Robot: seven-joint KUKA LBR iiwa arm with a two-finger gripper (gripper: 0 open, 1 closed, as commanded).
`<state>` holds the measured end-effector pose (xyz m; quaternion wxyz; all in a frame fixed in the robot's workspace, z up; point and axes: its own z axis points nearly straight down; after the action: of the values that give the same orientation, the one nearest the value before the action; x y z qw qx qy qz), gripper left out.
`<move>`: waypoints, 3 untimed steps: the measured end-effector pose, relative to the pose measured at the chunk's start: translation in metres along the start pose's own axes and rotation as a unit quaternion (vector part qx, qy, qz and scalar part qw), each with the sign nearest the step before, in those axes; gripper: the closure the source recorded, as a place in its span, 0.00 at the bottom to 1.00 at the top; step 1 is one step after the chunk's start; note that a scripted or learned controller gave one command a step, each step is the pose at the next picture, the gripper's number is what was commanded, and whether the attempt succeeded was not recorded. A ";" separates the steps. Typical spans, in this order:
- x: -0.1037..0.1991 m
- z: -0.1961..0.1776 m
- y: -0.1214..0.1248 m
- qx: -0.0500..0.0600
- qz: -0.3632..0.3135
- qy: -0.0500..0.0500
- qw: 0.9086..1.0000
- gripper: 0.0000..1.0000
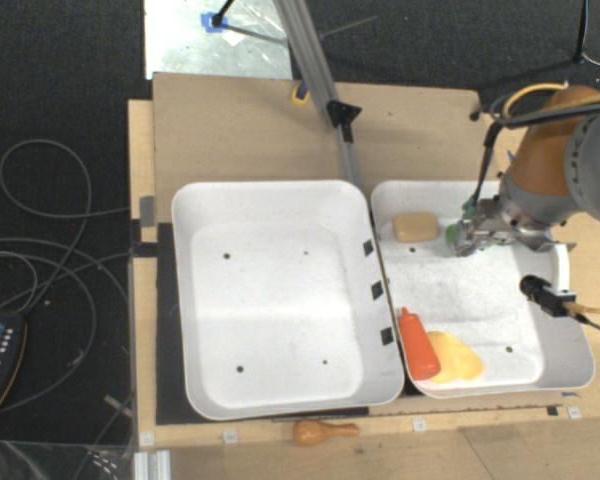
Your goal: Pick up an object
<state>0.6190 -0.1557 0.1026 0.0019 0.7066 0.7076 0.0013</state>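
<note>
The gripper [464, 236] sits just right of a small tan block [416, 227], like a soft sponge, in the right white bin [555, 373]. I cannot tell how the gripper is set.

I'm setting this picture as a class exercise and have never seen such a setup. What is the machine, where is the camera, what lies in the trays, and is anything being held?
The camera looks down at a slant on a bench with two shallow white bins. The grey arm with the orange band is a robot reaching in from the right; its gripper hangs low over the right bin. That bin holds a tan block near the gripper, an orange bottle-like object and a yellow object beside it. The left bin lies alongside. A small wooden piece lies on the bench in front. Nothing can be seen held.
</note>
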 end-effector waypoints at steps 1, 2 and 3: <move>-0.010 -0.052 0.006 -0.001 0.001 -0.001 1.000 1.00; -0.010 -0.109 -0.001 -0.002 0.001 -0.001 1.000 1.00; -0.007 -0.168 -0.008 -0.002 -0.002 -0.001 1.000 1.00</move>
<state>0.6103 -0.1621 0.2705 0.0037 0.7054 0.7088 0.0022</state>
